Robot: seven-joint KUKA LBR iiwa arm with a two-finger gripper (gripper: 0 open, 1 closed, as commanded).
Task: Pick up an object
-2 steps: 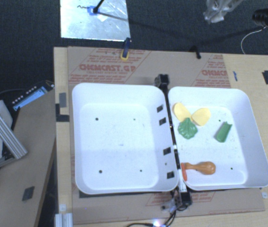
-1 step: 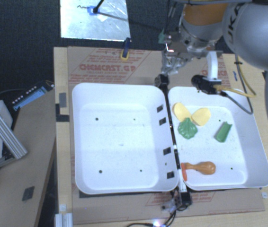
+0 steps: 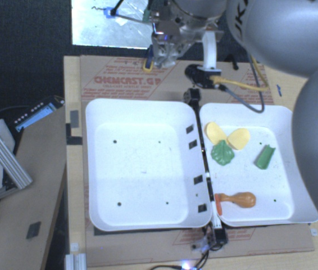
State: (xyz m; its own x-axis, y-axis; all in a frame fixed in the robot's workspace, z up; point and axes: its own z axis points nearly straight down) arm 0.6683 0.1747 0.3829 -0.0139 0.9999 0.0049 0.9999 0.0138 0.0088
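Observation:
The right bin (image 3: 282, 207) holds several small toys. Two pale yellow pieces (image 3: 215, 132) (image 3: 239, 138) lie side by side near its back left. A leafy green piece (image 3: 222, 153) touches them from the front. A green block (image 3: 264, 157) lies to the right, apart from the rest. Near the front left rests an orange, gourd-shaped piece (image 3: 239, 199). My gripper (image 3: 160, 58) hangs high over the cardboard behind the left bin (image 3: 97, 167), far from all the toys, with nothing visibly in it.
The grey arm (image 3: 294, 32) fills the upper right and overhangs the right bin's far corner. A black divider with clips (image 3: 201, 151) joins the bins. Cables (image 3: 243, 89) trail behind the right bin. A metal rail (image 3: 1, 156) lies at the left.

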